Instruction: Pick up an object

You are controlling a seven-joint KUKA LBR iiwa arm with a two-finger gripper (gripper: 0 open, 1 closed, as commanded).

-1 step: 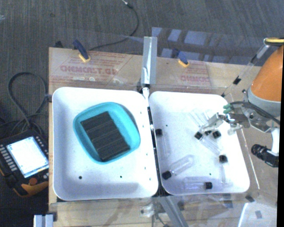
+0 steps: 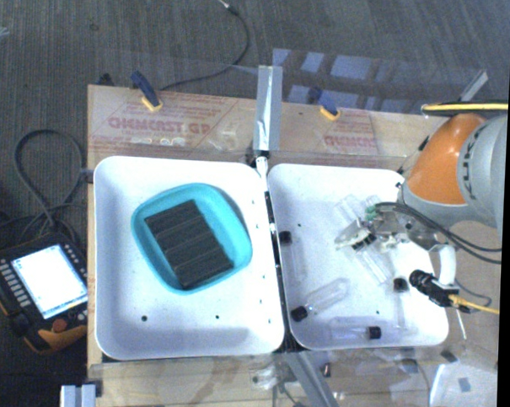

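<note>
The arm (image 2: 463, 170) enters from the right, its orange band partly cut off by the frame edge. The end effector (image 2: 365, 233) sits low over the right bin (image 2: 323, 180), amid clear plastic clutter; whether it is open, closed or gripping cannot be told. Transparent objects are hard to make out against the white: a clear tube (image 2: 327, 292) lies near the bin's middle front, another clear piece (image 2: 351, 330) by the front wall. In the left bin (image 2: 109, 259) rests a blue tray (image 2: 148, 227) carrying a dark ridged slab (image 2: 188, 240). The table (image 2: 182, 124) shows behind both bins
</note>
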